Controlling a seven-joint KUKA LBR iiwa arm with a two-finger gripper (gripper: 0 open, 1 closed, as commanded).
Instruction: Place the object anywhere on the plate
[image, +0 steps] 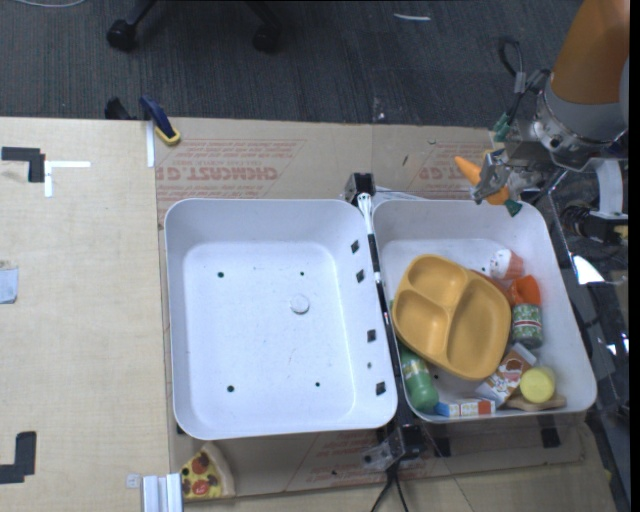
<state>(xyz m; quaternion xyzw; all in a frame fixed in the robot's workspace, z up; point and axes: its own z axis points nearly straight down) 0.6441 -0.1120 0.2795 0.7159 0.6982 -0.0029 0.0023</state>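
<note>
Flat pizza slice (203, 476), glossy yellow plate (452, 316) — three-sectioned

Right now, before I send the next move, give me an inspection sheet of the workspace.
Surface: two white bins side by side on cardboard; left bin holds a small round disc.
Job's things: yellow divided plate in the right bin, tilted over other items; orange carrot-like object at the gripper.
Clutter: green bottle, can, yellow round item, small boxes along the near wall.
Grippers: gripper above the right bin's far rim; hold on the carrot unclear.
Cables: black cable at the near edge; wires along the wrist.
Surroundings: pizza-slice toy outside the bins; chair base on dark carpet.
</note>
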